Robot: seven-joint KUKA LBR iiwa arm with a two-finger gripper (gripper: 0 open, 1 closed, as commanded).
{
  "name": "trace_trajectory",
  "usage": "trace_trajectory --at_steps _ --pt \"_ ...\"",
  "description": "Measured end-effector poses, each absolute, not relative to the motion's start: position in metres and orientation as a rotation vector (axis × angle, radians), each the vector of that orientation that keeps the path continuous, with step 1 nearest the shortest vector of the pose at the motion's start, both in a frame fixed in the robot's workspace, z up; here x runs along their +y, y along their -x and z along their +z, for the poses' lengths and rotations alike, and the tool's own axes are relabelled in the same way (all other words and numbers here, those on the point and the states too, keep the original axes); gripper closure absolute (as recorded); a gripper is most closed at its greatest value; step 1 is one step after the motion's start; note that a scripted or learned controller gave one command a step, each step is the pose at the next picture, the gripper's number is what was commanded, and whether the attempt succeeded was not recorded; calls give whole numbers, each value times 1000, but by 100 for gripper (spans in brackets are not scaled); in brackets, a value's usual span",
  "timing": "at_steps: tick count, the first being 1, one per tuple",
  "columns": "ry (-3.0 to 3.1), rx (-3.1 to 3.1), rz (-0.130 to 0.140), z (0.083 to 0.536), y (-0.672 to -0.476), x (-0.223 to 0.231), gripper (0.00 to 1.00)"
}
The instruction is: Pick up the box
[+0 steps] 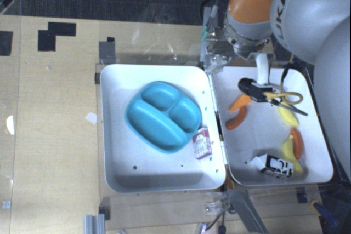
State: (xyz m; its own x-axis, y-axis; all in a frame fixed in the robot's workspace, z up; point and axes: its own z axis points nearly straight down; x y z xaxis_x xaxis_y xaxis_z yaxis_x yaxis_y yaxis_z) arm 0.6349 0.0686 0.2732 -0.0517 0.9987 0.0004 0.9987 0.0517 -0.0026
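Observation:
A small red and white box (202, 143) lies in the left bin (115, 167), against the lower right edge of a blue divided plate (163, 115). A second, black and white box (277, 166) lies near the front of the right bin (321, 172). My gripper (212, 61) hangs over the back edge of the bench where the two bins meet, well away from both boxes and with nothing seen in it. The grey arm with its orange band fills the upper right.
In the right bin lie an orange carrot-like piece (239, 102), a reddish piece (235, 121), a yellow piece (287, 115), and a red sausage (296, 141) beside another yellow piece (288, 149). The rim between the bins runs close by the red and white box.

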Motion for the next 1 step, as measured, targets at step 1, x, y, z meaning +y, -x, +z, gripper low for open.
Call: trace_trajectory --at_steps 1 --pt "1911 -2491 2 235 -604 118 100"
